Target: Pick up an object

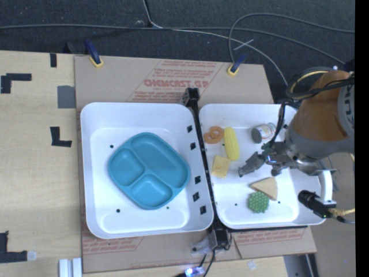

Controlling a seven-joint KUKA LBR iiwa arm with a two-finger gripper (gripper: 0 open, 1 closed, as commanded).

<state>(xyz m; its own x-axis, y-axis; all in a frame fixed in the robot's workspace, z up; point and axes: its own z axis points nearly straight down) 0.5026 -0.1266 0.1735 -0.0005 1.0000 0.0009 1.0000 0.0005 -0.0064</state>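
Note:
The right bin (230,217) holds several small items. An orange ring (214,134), a yellow corn cob (231,143) and a pale yellow block (220,166) lie near its left wall. A small silver can (262,133) sits toward the back. A tan wedge (265,186) and a green bumpy ball (258,202) lie near the front. My gripper (264,166) hangs over the middle of this bin, just above the tan wedge and right of the yellow block. It is open, its dark fingers (249,166) spread, with nothing between them.
The left bin (92,154) holds a blue divided plate (149,169). A black divider (199,149) runs between the two bins. Cables (248,25) trail across the dark area behind the bench. The arm's orange band (320,117) stands over the right bin's right side.

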